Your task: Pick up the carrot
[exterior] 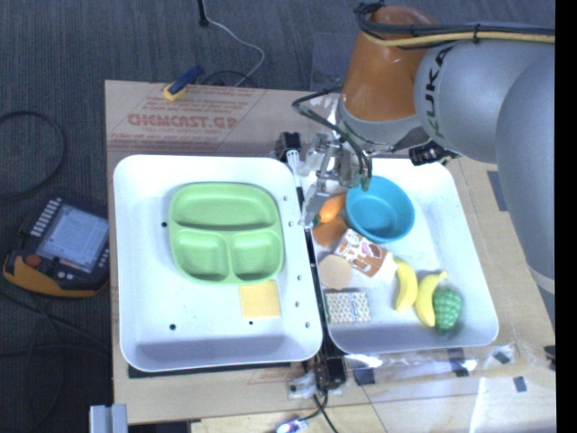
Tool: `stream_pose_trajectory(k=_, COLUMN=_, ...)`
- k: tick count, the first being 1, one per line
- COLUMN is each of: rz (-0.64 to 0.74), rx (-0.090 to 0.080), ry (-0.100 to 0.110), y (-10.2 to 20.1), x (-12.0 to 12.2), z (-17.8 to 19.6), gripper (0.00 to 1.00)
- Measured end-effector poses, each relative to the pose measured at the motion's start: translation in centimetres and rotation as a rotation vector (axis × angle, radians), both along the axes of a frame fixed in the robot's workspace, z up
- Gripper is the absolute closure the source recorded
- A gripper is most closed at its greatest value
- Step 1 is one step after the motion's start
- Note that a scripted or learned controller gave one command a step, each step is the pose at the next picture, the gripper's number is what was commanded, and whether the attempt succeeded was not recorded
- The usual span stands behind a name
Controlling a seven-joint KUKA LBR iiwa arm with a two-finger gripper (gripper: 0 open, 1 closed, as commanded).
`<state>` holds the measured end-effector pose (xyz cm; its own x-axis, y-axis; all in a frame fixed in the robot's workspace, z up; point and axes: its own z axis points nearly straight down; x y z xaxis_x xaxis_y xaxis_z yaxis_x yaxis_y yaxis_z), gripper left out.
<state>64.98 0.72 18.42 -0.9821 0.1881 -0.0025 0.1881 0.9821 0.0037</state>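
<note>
Arm (469,79) reaching in from right, gripper (326,180) lowered beside carrot (331,210) at right bin's (469,327) left edge; finger spread indiscernible. "KUKA" lettering partly legible; "CIGMCAST.GP" on cardboard (185,120).

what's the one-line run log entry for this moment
arm: over right bin | gripper: at carrot | carrot: beside blue bowl | grasp: unconfirmed

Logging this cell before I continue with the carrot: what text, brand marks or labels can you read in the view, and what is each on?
"KU", the visible part of a dark brand mark: on the grey arm.
Red lettering on the cardboard sheet: too blurred to read reliably.
Print on the snack packet: too small to read.
Screen of the handheld pendant: unreadable.
</note>
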Motion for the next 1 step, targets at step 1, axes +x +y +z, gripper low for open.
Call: stream_pose_trajectory(k=1, rz=-0.005, rx=-0.005, ry=0.003, y=-2.78, x=-9.76, z=-0.03, gripper=0.00)
